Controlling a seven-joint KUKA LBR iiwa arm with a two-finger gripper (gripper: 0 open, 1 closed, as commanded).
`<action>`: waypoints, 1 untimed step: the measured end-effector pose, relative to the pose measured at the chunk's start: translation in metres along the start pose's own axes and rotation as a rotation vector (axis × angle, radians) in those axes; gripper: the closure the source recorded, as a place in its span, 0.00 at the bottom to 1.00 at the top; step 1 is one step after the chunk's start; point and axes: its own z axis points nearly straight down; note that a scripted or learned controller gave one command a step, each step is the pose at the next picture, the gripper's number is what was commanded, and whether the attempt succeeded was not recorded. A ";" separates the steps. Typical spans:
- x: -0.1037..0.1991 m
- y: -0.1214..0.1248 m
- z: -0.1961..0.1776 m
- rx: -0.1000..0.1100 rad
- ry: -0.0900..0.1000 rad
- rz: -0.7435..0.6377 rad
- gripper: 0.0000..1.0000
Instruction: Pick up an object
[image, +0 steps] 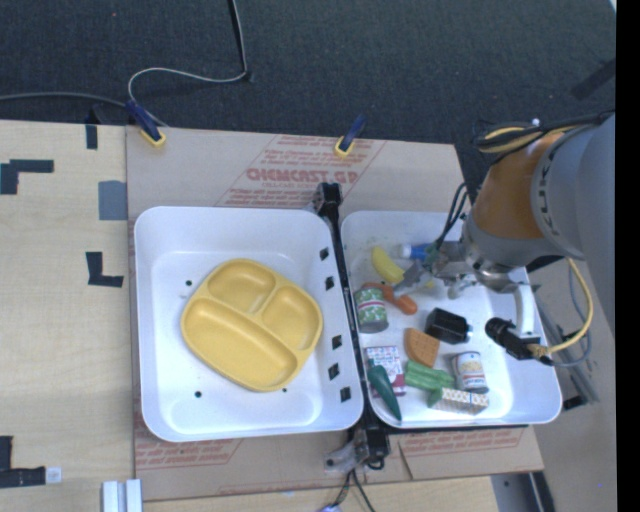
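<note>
**Gripper low over right bin, upper middle**

Arm (530, 200) enters from 3 o'clock. Gripper (432, 268) sits in the right bin (530, 405), beside the yellow banana (387, 264) at its 9 o'clock. Whether it is open or gripping anything: cannot tell. Small can (371, 308) and orange carrot (403, 302) lie toward 7 o'clock. Left bin (160, 330) holds a yellow divided plate (252, 322).

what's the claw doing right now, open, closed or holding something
claw: low over the right bin, near the yellow banana; cannot be told whether it is open, closed or holding anything.
</note>
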 end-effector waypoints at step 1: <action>0.015 0.008 0.031 0.008 -0.007 0.006 0.00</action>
